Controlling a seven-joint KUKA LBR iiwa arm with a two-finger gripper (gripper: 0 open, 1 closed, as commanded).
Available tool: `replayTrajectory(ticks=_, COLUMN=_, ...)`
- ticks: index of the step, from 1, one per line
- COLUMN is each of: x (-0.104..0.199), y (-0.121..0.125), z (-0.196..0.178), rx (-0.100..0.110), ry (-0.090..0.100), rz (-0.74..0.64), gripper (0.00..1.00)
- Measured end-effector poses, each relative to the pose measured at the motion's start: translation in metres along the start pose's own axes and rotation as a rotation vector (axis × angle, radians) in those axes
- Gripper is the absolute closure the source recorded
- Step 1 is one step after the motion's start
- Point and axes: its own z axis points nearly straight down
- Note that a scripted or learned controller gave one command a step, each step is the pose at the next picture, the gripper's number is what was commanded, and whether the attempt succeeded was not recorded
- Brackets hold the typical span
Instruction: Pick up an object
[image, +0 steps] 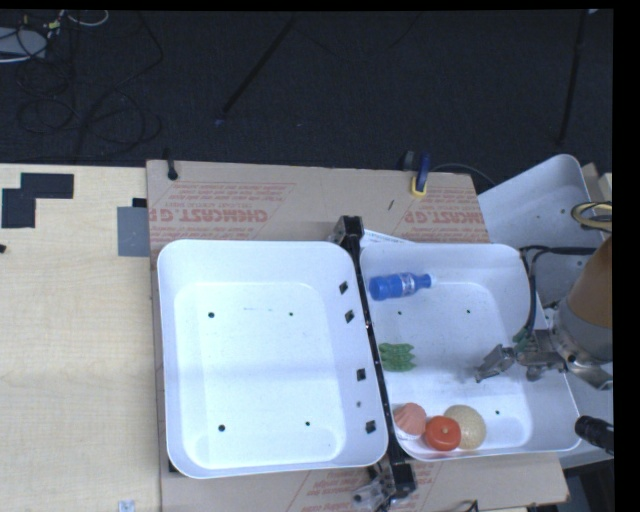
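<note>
My gripper (497, 362) reaches in from the right and hangs over the right side of the right bin (470, 455). No object lies under it or against it. A blue bottle (399, 286) lies on its side at the far left of that bin. A small green object (396, 356) rests near the bin's left wall, well to the left of the gripper. A pink piece (409, 418), a red round object (442, 433) and a beige round object (467, 424) cluster at the near edge, below and left of the gripper.
The left bin (175, 300) stands beside the right one, with a black divider strip (365, 340) between them. Both sit on a cardboard sheet (300, 205). The arm's wrist and cables (590, 320) crowd the right bin's right wall.
</note>
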Motion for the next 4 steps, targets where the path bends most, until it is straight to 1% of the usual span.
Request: replayTrajectory(ticks=4, x=0.0, y=0.0, z=0.0, rx=0.0, ry=0.0, rz=0.0, gripper=0.0)
